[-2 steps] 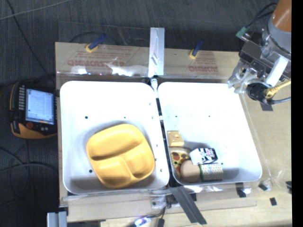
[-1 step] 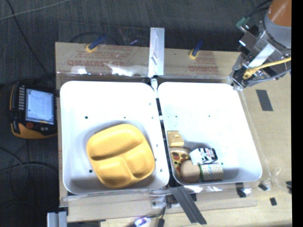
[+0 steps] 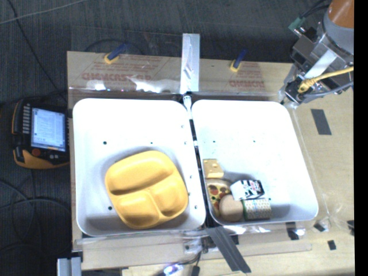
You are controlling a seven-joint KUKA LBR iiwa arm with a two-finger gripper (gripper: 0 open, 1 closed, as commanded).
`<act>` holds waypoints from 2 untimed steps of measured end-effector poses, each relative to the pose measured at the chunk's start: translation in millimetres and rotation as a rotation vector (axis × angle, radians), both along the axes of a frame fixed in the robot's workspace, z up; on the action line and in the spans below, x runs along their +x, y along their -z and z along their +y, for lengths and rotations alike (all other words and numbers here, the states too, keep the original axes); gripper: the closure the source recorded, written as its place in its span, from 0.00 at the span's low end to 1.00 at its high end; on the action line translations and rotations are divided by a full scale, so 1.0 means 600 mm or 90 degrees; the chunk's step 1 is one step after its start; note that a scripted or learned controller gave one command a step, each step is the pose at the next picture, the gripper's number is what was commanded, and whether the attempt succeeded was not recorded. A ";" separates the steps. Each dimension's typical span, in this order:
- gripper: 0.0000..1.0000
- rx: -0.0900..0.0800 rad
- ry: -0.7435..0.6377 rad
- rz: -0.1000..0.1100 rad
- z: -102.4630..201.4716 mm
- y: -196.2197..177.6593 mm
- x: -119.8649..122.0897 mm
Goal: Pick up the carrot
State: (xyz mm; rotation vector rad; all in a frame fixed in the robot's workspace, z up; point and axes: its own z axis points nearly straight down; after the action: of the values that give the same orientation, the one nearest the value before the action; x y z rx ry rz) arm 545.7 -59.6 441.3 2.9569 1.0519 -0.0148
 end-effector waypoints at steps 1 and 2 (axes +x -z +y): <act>1.00 -0.002 0.000 0.002 0.000 -0.014 0.001; 1.00 -0.004 -0.001 0.004 -0.001 -0.028 0.002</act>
State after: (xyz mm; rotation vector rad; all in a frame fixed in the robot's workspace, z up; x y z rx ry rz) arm 546.8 -60.0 458.1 2.9523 1.0528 -0.0285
